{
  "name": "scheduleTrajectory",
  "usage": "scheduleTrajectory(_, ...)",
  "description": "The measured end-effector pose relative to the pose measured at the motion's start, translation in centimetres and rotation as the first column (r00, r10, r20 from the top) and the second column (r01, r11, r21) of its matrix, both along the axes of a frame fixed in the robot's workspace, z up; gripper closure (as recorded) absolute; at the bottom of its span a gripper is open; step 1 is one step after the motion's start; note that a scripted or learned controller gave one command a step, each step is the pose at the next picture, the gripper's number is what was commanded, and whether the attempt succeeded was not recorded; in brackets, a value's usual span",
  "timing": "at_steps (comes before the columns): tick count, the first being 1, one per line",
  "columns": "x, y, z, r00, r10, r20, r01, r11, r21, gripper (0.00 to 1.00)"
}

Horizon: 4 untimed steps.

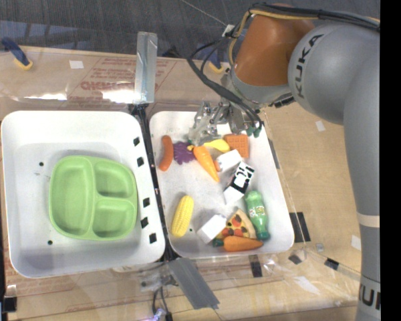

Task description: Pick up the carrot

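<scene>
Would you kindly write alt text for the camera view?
The gripper hangs over the far end of the right bin, just above a carrot among toy foods. A green divided plate sits in the left bin.

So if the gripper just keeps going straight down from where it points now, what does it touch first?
Probably the purple grapes or the yellow banana, which lie right under the gripper at the far end of the right bin. The carrot lies just beyond them. Height is hard to judge from this slanted view.

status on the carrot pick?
Gripper low over right bin's far edge, nothing seen between fingers. Carrot lying just below it, ungrasped. Crowded by grapes, banana, white block.
</scene>
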<state>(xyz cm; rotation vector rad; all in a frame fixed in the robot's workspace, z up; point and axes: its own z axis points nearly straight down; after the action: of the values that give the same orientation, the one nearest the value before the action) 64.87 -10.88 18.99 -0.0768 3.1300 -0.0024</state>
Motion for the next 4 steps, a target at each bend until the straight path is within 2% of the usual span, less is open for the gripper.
scheduleTrajectory(1, -2.5, -10.4, 2.5, 0.967, 0.255, -0.007, -0.255, 0.967, -0.002, 1.0)
scheduleTrajectory(2, -11.6, -10.2, 10.0, 0.873, 0.488, -0.008, -0.488, 0.873, -0.003, 1.0)
scheduleTrajectory(3, -15.8, -10.1, 11.3, 0.659, 0.752, -0.011, -0.752, 0.659, 0.002, 1.0)
scheduleTrajectory(4, -13.4, -9.4, -7.9, 0.554, 0.833, -0.011, -0.833, 0.554, 0.014, 1.0)
